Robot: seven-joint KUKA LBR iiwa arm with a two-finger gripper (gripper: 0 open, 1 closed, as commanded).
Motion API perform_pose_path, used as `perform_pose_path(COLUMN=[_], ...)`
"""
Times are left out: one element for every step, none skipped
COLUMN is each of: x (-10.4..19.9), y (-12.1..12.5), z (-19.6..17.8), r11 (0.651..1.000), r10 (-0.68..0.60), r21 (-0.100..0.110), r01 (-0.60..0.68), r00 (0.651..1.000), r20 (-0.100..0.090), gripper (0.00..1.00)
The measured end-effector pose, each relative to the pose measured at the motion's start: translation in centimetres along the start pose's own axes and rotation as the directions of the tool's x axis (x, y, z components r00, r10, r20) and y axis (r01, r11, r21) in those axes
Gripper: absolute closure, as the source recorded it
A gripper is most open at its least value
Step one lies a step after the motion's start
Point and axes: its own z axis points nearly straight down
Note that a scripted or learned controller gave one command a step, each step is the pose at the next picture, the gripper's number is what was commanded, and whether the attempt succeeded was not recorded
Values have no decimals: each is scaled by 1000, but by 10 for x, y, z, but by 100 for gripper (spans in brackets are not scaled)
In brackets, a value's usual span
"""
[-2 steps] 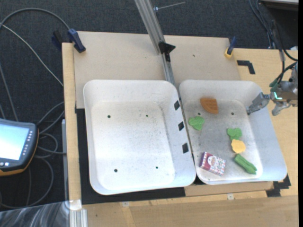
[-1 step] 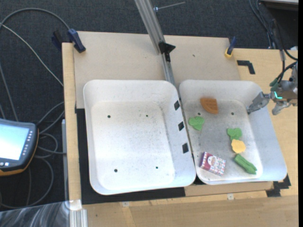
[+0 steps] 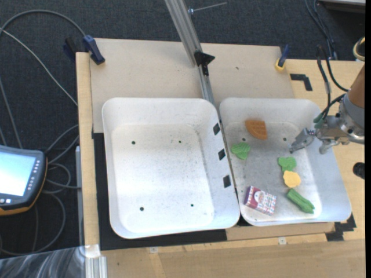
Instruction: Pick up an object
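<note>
— Nearest the camera lay what?
— Red-and-white packet (image 3: 259, 200), front of the right bin (image 3: 342, 197), with 5 other pieces.
— And the gripper (image 3: 313, 141)?
— It hung over that bin's right side, fingers spread, pinching nothing.

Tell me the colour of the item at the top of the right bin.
Orange-brown; the item shows clearly in the camera view.
</note>
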Motion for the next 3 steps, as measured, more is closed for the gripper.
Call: perform_pose_path(x=[-4, -4, -4], y=[6, 6, 8], z=[59, 95, 81], r11=[1000, 1000, 1000], r10=[0, 0, -1], r21=[0, -2, -9], r01=[0, 0, 1], r00=[1000, 1000, 1000], r20=[1, 1, 2], gripper=[0, 0, 100])
